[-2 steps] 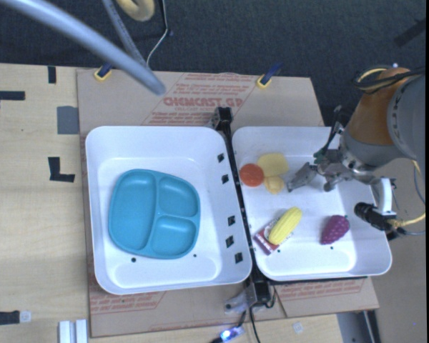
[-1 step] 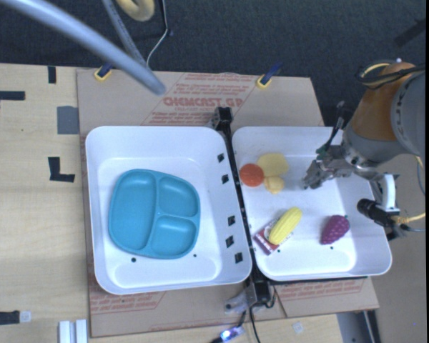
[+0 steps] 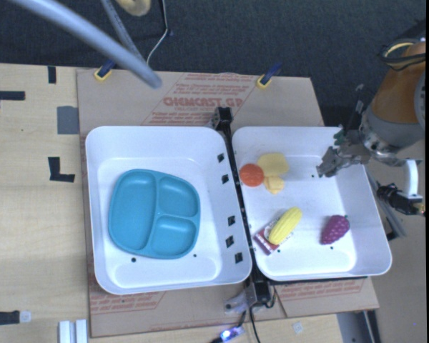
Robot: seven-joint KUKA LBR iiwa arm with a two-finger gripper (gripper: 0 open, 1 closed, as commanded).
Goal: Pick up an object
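Two white bins side by side: left bin [image 3: 100,263] bearing a blue divided plate [image 3: 155,213], right bin [image 3: 365,263] scattered with toy food. Gripper [image 3: 327,164] low over the right bin's upper right part, pinching nothing — whether spread or pressed together, impossible to tell. Candidates, largest first: yellow corn [image 3: 284,224] near a small red-and-white piece, pale yellow lump [image 3: 273,168], purple grapes [image 3: 334,229], orange ball [image 3: 252,175] touching the lump. Likely risks — rounded toys slipping or rolling aside; a descent here closing on bare floor.
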